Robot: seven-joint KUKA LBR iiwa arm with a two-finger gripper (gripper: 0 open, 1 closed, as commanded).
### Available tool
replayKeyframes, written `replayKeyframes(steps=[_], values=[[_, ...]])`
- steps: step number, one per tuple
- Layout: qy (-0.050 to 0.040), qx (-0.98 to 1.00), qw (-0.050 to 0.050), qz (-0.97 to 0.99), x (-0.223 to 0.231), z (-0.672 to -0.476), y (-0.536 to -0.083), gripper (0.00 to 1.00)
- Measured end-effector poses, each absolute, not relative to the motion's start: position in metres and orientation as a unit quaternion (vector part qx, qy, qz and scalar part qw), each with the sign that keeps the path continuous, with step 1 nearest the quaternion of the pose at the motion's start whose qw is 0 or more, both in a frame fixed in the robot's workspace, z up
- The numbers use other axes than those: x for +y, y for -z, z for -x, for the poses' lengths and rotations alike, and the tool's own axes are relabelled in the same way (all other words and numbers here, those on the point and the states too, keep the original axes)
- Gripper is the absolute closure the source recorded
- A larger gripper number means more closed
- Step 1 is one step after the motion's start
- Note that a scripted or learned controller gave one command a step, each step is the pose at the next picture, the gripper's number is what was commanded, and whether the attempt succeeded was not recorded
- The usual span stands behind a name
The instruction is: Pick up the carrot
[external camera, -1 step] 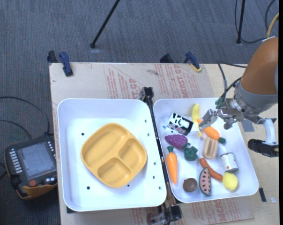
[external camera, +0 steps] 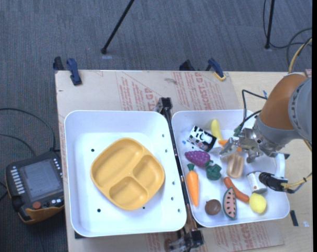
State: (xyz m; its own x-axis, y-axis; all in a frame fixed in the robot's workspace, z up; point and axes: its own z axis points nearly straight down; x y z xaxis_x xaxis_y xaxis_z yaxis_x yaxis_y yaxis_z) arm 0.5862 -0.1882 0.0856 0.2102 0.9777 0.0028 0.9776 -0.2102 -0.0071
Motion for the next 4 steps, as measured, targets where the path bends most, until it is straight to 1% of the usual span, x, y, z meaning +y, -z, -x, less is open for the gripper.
replayKeyframes(steps=[1,2,3,4], values=[[0.0017,-0.565,0.010,0.825,-0.200,-0.645,-0.086,0.00],[-0.0016,-0.569,0.008,0.822,-0.201,-0.645,-0.097,1.00],[-0.0018,-0.570,0.008,0.821,-0.200,-0.645,-0.096,0.00],[-0.0031,-0.572,0.009,0.820,-0.200,-0.645,-0.107,1.00]])
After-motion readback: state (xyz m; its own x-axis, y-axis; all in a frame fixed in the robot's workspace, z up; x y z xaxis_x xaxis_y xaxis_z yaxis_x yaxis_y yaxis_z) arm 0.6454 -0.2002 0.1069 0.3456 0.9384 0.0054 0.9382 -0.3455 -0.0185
